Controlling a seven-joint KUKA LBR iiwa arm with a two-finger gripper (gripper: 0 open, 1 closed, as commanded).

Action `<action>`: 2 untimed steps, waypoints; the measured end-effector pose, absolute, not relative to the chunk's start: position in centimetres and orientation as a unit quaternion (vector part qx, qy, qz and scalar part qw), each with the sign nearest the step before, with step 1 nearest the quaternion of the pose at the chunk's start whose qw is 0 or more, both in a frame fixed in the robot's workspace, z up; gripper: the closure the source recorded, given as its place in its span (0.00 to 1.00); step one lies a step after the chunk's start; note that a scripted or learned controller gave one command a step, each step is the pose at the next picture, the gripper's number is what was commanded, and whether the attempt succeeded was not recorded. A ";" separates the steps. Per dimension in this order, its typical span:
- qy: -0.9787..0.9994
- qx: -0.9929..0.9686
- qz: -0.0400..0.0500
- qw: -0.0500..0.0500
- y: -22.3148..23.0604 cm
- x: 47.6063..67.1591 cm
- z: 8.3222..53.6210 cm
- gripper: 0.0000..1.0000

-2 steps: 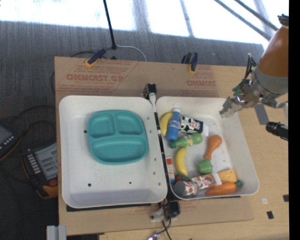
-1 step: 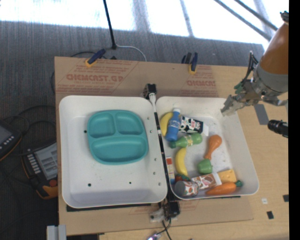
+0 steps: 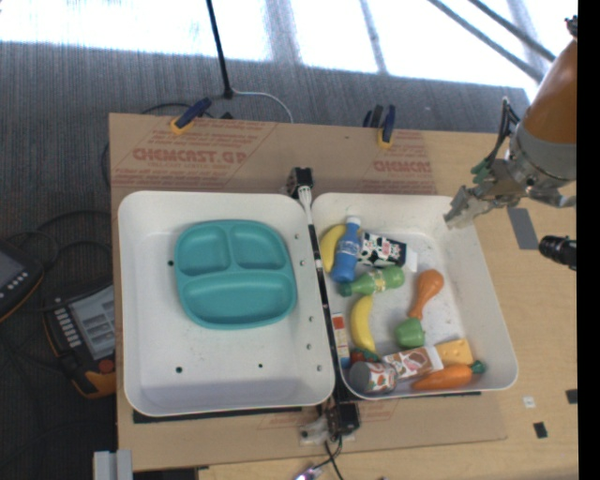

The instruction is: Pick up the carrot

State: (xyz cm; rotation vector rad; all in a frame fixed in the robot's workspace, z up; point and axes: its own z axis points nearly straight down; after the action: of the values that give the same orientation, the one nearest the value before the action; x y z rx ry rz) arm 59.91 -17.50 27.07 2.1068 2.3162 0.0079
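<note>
Carrot (image 3: 442, 378) lies in the right bin (image 3: 495, 314), well below the jaws (image 3: 466, 204); whether those are spread, I cannot tell

The orange plastic carrot (image 3: 446, 378) with a green tip lies on its side. It rests along the right bin's near wall, towards the corner.

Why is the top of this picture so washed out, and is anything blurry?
In the camera view, bright light bleaches the floor strip along the top; the bins sit evenly lit, so the carrot reads clearly; the arm and its pincer look slightly soft.
</note>
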 end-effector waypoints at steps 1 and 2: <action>0.611 0.792 -0.001 0.000 -21.3 63.2 17.3 1.00; 0.611 0.791 -0.002 0.001 -21.3 63.2 18.3 1.00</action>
State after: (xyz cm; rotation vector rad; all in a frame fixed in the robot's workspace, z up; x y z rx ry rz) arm 63.24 -21.31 18.33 2.4847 1.9194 -0.0056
